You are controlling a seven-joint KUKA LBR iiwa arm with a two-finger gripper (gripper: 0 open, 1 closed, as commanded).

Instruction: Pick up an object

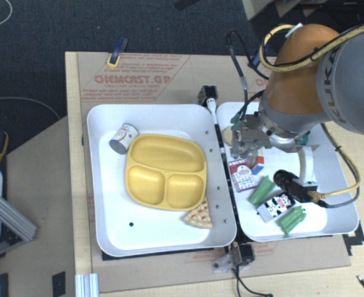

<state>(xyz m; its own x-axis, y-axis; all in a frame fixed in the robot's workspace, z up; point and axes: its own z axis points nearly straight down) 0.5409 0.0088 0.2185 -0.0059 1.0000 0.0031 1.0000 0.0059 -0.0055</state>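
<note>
The gripper [243, 146] hung low over the left part of the right bin [333, 172], directly over the upper end of a red-and-white carton [243, 174]; whether it was released or clenched could not be told. Just beside the carton lay a green piece [261, 189], then a small black-and-white box [273, 206] and another green piece [292, 219]. The left bin [101, 184] held 3 things: a yellow divided tray [166, 172], a tipped cup [123, 138] and a pizza slice [199, 216].

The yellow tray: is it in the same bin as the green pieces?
No, the yellow tray lies in one bin, while the green pieces lie in the other bin, near the claw.
</note>
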